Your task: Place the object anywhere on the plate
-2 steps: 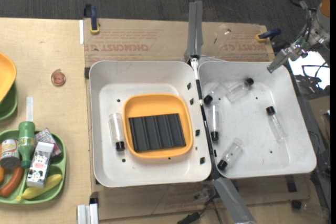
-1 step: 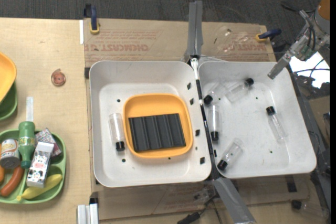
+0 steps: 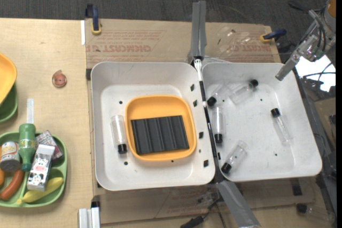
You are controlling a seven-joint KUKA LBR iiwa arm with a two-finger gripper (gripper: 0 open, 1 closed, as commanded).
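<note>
The one view looks down on a table [image 3: 43, 50] carrying two shallow white bins side by side. The left bin [image 3: 101, 168] holds an orange plate [image 3: 160, 105] near its middle, with a dark ridged block [image 3: 160, 134] lying on the plate. Just beside the plate's left edge lies a clear vial with a black cap [image 3: 118, 134], resting on the bin floor with its cap toward the lower edge of the frame.

The right bin [image 3: 299, 163] holds several more clear vials with black caps. One [image 3: 217, 124] lies along the bin's left wall, another [image 3: 233, 157] is tilted near the lower left corner, a third [image 3: 241, 90] lies near the upper middle, and a fourth [image 3: 281, 125] lies toward the right side. They are well apart from one another and none touches the plate.

The arm enters at the upper right of the frame, and its end effector [image 3: 285, 71] hangs above the upper right corner of the right bin. Whether it is released or clenched cannot be told here, and no vial is seen in it.

At the far left of the frame, a green tray [image 3: 56, 185] carries toy food and a green bottle [image 3: 26, 146]. A small pink item [image 3: 59, 79] lies on the table above it.
</note>
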